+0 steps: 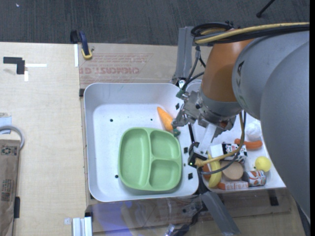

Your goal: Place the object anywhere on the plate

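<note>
The arm [256,82] covers most of the right bin [275,183], so only part of its clutter shows: a banana [215,173], a yellow ball [263,163] and small packages too crowded to name. The tool [178,124] sits at the left bin's [98,146] right wall; I cannot tell how it stands. An orange carrot [165,117], partly hidden, lies just beside the tool, touching the far rim of the green 3-compartment plate [150,159]. Whether it is gripped is unclear.
</note>
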You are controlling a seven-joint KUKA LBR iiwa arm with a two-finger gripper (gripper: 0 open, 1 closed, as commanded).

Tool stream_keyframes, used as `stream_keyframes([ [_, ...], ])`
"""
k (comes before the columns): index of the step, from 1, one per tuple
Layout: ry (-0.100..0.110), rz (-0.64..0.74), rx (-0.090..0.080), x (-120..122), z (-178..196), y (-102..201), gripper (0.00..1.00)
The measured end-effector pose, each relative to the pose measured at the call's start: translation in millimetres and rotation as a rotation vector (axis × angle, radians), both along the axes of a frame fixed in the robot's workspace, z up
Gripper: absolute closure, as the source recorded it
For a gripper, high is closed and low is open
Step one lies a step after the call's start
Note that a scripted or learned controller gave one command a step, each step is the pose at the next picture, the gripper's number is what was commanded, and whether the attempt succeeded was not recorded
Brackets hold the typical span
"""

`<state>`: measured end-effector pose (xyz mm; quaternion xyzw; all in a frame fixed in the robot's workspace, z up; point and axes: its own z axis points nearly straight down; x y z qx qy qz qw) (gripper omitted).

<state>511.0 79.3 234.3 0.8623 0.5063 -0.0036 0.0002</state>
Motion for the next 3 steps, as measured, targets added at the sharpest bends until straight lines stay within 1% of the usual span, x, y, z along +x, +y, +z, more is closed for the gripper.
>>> stream_keyframes([
  [1, 0.008, 0.003, -0.005, 0, 6, 0, 1.0],
  [2, 0.002, 0.042, 0.001, -23, -51, 55, 1.0],
  [3, 0.001, 0.041, 0.001, -23, -51, 55, 0.0],
])
